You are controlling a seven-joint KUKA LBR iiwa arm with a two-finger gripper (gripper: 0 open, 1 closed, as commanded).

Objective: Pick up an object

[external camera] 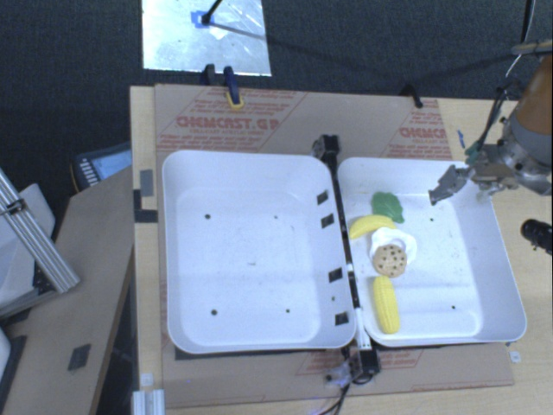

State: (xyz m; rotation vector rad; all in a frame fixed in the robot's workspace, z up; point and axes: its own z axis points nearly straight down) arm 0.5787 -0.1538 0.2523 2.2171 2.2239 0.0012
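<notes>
Here, two shallow white bins sit side by side on the desk, joined along a dark central divider. The left bin shows a bare white floor with a few small dark dots. The right bin holds all the loose objects, five by count, gathered near its left wall.

One green piece lies farthest back in that cluster. Just in front of it, one yellow banana lies at a slant, its end close to the divider. One small white object sits right beside the banana, and one round tan cookie with dark specks rests partly on it. One yellow corn cob lies nearest the front edge, lengthwise and just below the cookie. The five things sit close together, several touching or overlapping.

The end effector hangs over the back right part of the right bin, well apart from the cluster, with the grey arm reaching in from the right. Nothing is seen between its tips, and whether they are spread or closed cannot be told at this size.

Beneath both bins lies one sheet of printed cardboard. Behind it, one square of shiny foil rests on the dark backdrop.
</notes>
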